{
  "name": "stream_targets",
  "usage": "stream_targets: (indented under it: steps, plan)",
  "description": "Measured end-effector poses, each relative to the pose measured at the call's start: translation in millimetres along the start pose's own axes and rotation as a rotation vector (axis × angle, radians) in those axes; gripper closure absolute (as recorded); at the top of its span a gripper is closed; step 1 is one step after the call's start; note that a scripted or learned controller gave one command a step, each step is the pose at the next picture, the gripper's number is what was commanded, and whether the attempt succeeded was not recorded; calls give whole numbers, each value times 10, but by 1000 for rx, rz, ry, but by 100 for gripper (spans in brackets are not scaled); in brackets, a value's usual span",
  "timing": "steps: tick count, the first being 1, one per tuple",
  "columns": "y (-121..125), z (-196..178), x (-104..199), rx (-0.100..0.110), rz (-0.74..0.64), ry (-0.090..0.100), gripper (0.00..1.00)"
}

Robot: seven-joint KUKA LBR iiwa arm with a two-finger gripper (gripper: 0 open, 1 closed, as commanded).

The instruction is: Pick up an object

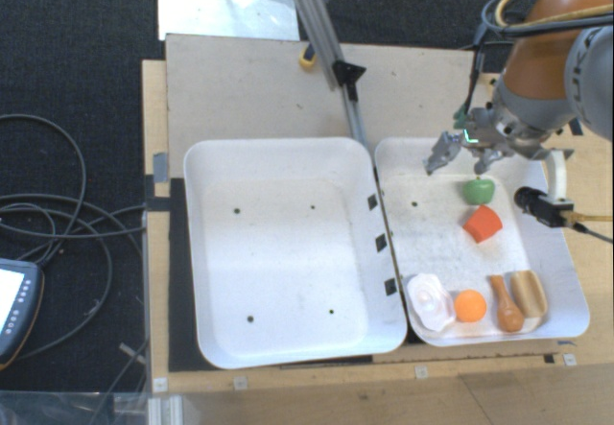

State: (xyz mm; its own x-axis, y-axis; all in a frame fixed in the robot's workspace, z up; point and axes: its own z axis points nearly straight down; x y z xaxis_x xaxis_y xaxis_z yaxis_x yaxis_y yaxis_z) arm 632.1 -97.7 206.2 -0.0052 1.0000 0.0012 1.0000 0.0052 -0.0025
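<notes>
1. Parked over the far end of the right bin [552,322]: the gripper [464,156], jaws spread apart and clamped on nothing.
2. Just beside and slightly nearer the camera than those jaws: a green apple [479,190]. Probably the closest candidate for a pick. Not yet between the fingers.
3. Further toward the near rim: an orange-red block [484,224], then a row of a white cup [429,301], an orange ball [470,306], a brown wooden spoon-like piece [506,305] and a tan bun [528,292].
4. Risk one: descending off-centre on the apple. Round and smooth by the look of it, so likely to roll aside from one fingertip rather than settle between two.
5. Risk two: closing too high on the curve. Could squirt out downward or toward the block as the jaws meet.
6. Risk three: a nudged apple bumping the block just beside it, leaving both badly placed for another try.
7. Risk four: coming down too near the far wall of the bin. Possible finger strike on the rim, given how close to that edge the gripper hangs.
8. Risk five: the crowded near row. Ball, cup and spoon-like piece lie almost touching, so a grab there might catch two things or wedge a finger between them.
9. Left bin [206,222] alongside on the desk [240,78]: no bearing on the pick from here.
</notes>
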Motion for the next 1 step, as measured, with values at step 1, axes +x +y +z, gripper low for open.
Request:
stream_targets:
  steps: [1]
  plan:
    - [8, -20, -2, -4, 0, -1, 0]
